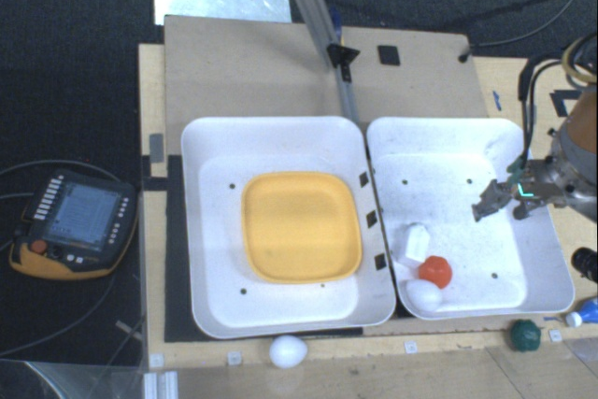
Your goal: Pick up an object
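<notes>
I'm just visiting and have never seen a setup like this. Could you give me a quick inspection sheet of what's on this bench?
Surface: two white bins, left bin and right bin, on a board.
Job's things: yellow plate in left bin; red ball, white block and white egg shape clustered at right bin's near-left corner.
Clutter: white egg and green ball lying outside the bins.
Hand: hand above right bin, holding nothing visible.
Cables: black cables on the floor.
Surroundings: control pendant at left.

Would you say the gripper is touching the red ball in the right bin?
Apart: the camera view shows bare white bin floor between the gripper and the red ball.
</notes>
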